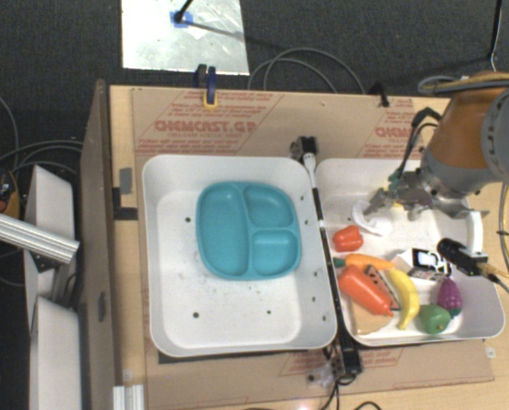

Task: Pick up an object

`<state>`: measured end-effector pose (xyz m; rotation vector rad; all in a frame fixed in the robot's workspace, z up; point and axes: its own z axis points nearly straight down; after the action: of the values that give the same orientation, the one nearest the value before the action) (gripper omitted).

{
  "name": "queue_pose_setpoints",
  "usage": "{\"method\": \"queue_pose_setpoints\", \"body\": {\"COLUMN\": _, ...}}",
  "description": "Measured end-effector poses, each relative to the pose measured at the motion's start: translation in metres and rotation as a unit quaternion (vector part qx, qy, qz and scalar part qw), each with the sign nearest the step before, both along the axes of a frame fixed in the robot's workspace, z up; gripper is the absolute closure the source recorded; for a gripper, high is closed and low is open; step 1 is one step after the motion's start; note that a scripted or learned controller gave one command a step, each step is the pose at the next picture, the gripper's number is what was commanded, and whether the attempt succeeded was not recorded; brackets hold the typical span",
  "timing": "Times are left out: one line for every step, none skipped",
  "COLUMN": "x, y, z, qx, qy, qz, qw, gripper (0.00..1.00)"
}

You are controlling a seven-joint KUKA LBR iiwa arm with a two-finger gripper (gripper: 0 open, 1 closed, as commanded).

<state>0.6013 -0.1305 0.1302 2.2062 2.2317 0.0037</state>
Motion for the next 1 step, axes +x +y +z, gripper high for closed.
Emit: {"method": "queue_pose_setpoints", "body": {"x": 0.0297, "y": -0.0623, "z": -0.0477, "qx": -0.0008, "qy": 0.002, "qz": -0.006, "qw": 1.0000, "gripper": 0.00}}
